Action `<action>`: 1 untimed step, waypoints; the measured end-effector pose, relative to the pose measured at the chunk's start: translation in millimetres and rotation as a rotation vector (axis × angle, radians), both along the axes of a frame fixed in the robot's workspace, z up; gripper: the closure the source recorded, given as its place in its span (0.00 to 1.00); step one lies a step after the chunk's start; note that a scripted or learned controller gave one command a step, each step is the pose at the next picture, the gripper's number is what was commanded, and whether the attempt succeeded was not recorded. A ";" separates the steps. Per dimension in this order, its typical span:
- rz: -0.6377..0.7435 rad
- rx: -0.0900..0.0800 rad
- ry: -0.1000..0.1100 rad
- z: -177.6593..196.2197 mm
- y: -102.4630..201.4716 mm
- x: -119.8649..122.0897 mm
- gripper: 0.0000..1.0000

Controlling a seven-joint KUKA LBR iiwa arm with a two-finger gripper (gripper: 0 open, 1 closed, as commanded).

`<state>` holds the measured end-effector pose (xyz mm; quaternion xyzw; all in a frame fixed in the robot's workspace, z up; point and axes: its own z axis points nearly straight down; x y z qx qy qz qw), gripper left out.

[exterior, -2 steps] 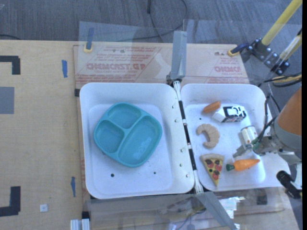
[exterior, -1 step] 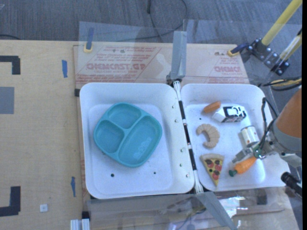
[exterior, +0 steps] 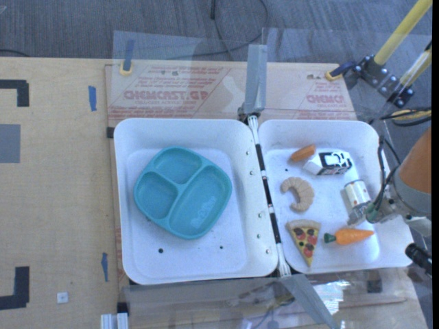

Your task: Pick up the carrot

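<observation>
The carrot (exterior: 350, 236), orange with a small green top pointing left, lies flat near the front right of the right bin (exterior: 274, 139). My gripper (exterior: 368, 214) comes in from the right and hangs just above and behind the carrot's thick end, close to a silver can (exterior: 354, 194). Nothing is seen held in it. The arm's orange band sits at the view's right edge.
In the right bin there are also a pizza slice (exterior: 304, 240) left of the carrot, a croissant (exterior: 299, 192), a black and white carton (exterior: 330, 163) and a small orange food piece (exterior: 302, 153). A teal divided plate (exterior: 182, 192) lies in the left bin (exterior: 130, 142).
</observation>
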<state>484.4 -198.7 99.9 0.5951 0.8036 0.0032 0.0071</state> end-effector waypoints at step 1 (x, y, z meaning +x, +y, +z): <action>-0.001 0.000 0.000 0.0 -0.2 -0.1 0.00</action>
